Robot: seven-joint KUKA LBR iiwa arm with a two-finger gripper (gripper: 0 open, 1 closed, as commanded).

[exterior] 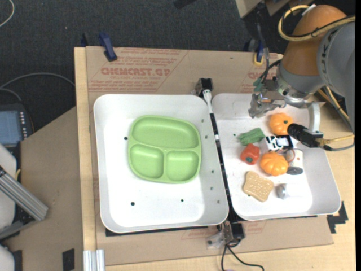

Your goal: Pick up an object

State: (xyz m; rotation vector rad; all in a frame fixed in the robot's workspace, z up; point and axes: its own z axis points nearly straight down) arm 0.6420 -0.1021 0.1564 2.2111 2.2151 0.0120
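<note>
In the right-hand shallow white bin (319,201) lies a loose cluster of small things. A round orange toy pumpkin (280,122) sits nearest the far rim, and a second orange toy pumpkin (273,164) lies nearer the middle. Between them is a small black-and-white block (278,143). A flat green toy piece (251,135) lies to the left of the block, with a red toy tomato with a green stalk (250,153) just below it, close beside the second pumpkin. A tan toast-shaped slice (258,186) lies toward the near rim, tilted, with a small grey piece (281,192) just beside it and a dark grey disc (294,170) next to the second pumpkin. The end effector (259,109) hovers over the far left part of this bin, just left of the first pumpkin and above the green piece. Whether it is open or closed cannot be told, and nothing is seen held in it. The left-hand shallow white bin (105,151) carries a pale green plastic plate with three compartments (164,148). Both bins rest on a brown cardboard sheet (135,72) covering the desk, fastened at its far edge by a blue clamp (106,46).
</note>
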